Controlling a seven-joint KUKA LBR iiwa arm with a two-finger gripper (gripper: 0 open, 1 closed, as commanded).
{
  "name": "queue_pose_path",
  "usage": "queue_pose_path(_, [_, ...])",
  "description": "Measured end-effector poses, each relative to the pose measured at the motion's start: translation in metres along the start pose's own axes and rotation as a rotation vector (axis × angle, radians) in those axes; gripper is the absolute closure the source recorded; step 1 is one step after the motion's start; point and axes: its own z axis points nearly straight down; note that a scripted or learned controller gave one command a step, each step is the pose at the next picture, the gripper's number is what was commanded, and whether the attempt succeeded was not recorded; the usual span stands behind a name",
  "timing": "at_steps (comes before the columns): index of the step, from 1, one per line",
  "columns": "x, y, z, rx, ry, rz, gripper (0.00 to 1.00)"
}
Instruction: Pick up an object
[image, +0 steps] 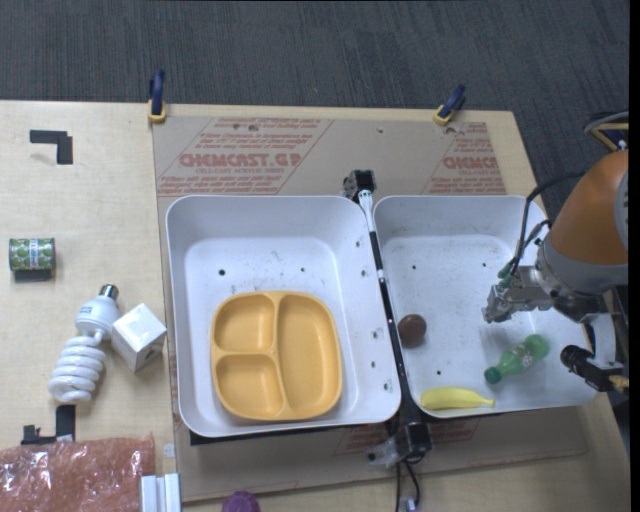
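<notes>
We hover our metal two-finger gripper (498, 305) in the right white plastic bin (450, 215), just above the small green plastic bottle (517, 360); whether it has a grip, we cannot tell. Descending off-centre could roll the bottle away.

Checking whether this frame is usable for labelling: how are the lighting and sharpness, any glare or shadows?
Camera view: even, soft lighting; the right bin walls are bright but not blown out; faint shadows under the banana and brown ball; gripper slightly soft, small objects low in detail.
</notes>
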Motion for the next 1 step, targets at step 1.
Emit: queue_pose_path(1, [-0.0494,-0.0011,-0.0174,-0.001,-0.001,0.0,1.0])
